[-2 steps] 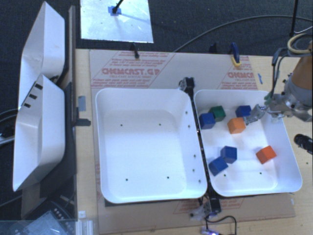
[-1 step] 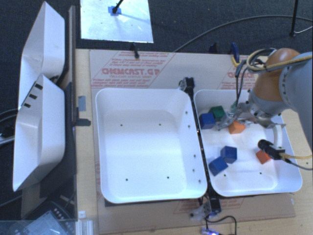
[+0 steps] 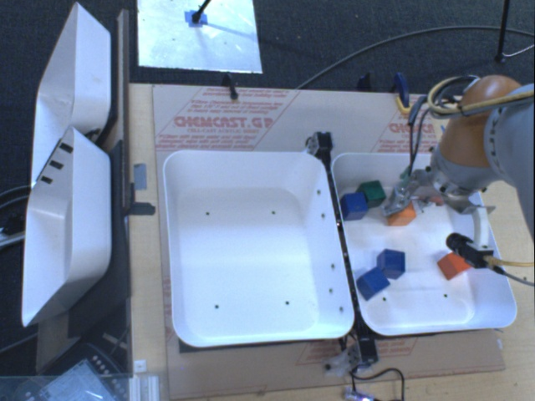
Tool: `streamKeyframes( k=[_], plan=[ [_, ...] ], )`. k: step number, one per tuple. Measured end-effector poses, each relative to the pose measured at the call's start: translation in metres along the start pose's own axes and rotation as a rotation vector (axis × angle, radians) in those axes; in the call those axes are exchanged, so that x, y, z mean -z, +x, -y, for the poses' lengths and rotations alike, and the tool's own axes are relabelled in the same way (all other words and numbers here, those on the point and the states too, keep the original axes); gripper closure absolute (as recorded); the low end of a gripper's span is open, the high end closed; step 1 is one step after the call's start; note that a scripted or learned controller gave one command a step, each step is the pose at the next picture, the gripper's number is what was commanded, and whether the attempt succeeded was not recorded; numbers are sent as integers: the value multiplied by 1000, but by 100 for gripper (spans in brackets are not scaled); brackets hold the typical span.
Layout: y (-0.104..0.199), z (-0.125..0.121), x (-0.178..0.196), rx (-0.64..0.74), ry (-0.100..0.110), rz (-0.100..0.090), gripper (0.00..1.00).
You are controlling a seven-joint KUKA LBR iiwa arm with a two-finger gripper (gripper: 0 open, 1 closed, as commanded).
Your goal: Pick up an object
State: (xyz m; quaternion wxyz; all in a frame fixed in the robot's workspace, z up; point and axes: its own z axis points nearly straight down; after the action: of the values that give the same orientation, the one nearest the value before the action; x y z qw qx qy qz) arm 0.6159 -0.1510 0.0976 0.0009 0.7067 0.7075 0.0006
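The arm [image 3: 489, 132] reaches in from the right and hangs low over the far part of the right bin [image 3: 493, 307]. Its gripper [image 3: 402, 200] sits right on an orange block [image 3: 403, 215] — the likeliest target, since the tool is down at it and nowhere else. Whether the claw is spread or clamped I cannot tell; the metal there is too small and blurred, so no hold is claimed.

Just left of it, a green block [image 3: 372, 192] and a blue block [image 3: 354, 206] crowd together near the bin's left wall — close enough that a descent here could nudge them. Nearer the camera lie two more blue blocks [image 3: 382, 272], touching or nearly so, and a second orange block [image 3: 453, 265] off to the right, beside a black cable fitting.

The left bin [image 3: 192, 182] is white and shallow. Both bins rest on a pale board with red lettering over a wooden bench; dark carpet beyond, a shiny metal plate [image 3: 199, 23] far left, spare white trays [image 3: 71, 174] propped at the left edge.
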Motion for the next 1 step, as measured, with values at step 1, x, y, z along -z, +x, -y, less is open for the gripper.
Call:
streamKeyframes(
  k=[1],
  plan=[
    [87,-40,119,7,-10,-2,100]
  ],
)
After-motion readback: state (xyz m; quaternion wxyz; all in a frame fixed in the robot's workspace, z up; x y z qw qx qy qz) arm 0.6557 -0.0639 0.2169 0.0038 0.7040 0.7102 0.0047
